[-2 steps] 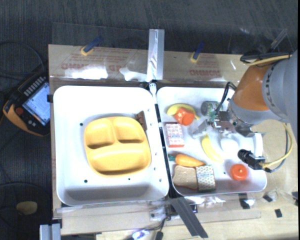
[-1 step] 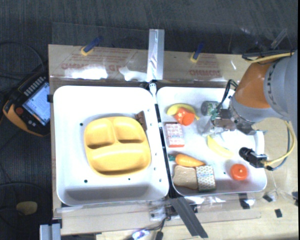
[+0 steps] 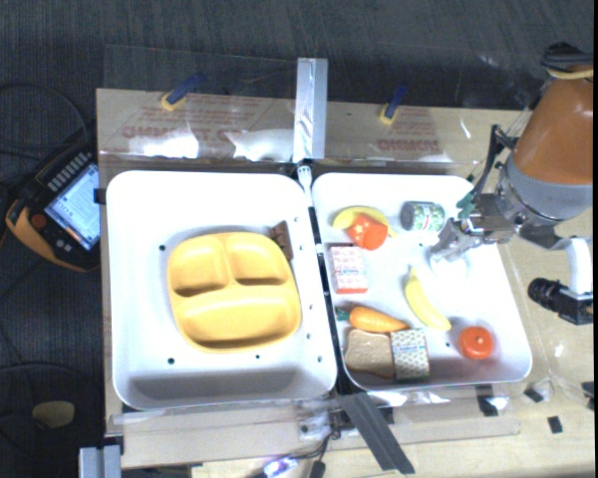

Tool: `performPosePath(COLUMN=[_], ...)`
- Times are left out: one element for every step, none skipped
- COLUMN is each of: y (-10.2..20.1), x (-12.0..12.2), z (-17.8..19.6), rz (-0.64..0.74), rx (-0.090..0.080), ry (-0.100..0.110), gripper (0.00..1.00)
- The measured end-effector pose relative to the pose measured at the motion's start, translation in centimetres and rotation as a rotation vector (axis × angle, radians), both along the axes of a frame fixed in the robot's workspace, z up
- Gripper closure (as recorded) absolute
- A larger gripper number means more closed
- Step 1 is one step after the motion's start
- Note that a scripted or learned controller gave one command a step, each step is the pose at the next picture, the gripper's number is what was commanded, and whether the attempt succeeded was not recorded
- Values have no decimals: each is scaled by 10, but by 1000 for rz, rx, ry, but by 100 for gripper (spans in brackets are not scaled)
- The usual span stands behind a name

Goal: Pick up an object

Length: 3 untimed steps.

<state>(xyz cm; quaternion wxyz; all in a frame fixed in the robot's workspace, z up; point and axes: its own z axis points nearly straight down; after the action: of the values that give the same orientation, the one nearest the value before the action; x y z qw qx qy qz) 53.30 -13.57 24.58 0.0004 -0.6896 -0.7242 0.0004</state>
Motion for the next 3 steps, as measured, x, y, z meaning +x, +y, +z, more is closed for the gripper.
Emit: performPosePath(y=[0,-22,-22], x=[0,-5,-3], z=[0,-157,-147], rz=[0,80,80], rx=[1,-3,-2], ry=[0,-11,-14], gripper=[0,0,100])
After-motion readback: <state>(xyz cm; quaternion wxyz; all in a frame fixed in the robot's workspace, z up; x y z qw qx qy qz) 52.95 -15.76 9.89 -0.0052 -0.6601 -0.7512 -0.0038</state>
